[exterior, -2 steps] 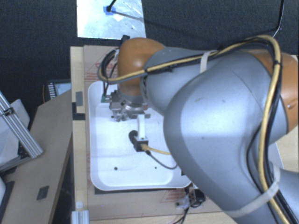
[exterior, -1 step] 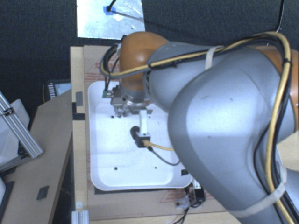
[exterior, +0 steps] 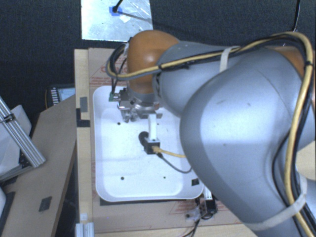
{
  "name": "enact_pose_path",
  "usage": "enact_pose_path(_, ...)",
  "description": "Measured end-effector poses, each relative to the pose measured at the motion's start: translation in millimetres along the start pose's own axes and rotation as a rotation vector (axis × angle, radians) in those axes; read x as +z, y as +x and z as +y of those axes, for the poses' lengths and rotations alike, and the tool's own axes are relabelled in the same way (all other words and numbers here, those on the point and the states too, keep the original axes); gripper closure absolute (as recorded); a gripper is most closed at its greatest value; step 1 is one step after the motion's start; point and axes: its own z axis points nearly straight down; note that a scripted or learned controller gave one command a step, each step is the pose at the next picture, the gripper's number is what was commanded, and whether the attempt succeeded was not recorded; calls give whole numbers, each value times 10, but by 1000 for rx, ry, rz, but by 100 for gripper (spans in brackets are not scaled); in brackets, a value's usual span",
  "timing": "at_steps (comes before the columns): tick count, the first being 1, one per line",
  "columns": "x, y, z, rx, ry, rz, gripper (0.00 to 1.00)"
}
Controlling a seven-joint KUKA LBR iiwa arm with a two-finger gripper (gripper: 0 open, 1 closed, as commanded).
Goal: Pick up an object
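Nearest the camera, the arm (exterior: 247, 132) bulked across the right side, its smooth, rounded grey casing catching a soft sheen as it reached leftward. Below it the white bin (exterior: 111, 181) showed a glossy, shallow plastic floor with rounded corners and a raised rim, marked by a few small dark dots (exterior: 122, 177). The bin sat on a flat brown cardboard sheet (exterior: 148, 207) over the tan bench (exterior: 49, 172). Further in, the arm bent down at the wrist, so the gripper (exterior: 132, 113) pointed at the bin's far left part, low over the floor. Whether it was open or closed could not be told, and whatever lay directly beneath it was hidden. Above the gripper swelled the domed orange band (exterior: 145, 53). At the left a ribbed aluminium rail (exterior: 19, 137) leaned at a tilt. Farthest back, a crinkled silvery sheet (exterior: 116, 14) bearing a scrap of blue tape (exterior: 117, 10) lay against the dark, coarse backdrop (exterior: 39, 33).
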Motion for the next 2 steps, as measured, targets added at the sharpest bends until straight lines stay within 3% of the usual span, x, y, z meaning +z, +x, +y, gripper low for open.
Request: enact_pose_path(2,-214,-4,16,-1,-2,2,100)
